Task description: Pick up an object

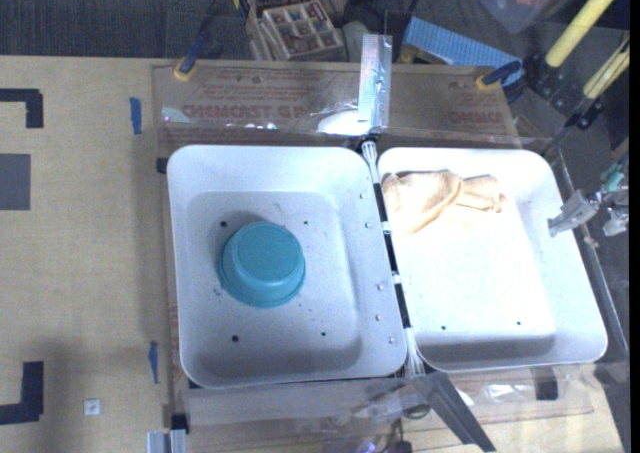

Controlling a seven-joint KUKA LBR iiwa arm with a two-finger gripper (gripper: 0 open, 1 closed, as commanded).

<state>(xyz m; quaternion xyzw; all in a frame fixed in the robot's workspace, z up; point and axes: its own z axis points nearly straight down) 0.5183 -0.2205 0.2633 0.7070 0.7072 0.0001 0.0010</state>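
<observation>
The teal bowl (262, 263) sits upside down in the left bin (190, 181); its smooth dome could slip from a pinch. Farther back, the limp tan cloth (440, 198) lies in the right bin (580, 341). The gripper (580, 213) hangs at that bin's right rim; its opening cannot be told.

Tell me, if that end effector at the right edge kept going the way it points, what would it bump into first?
The end effector seems to point left over the right bin. Going straight on, it would likely meet the crumpled tan cloth first, though its height above the bin is unclear.
</observation>
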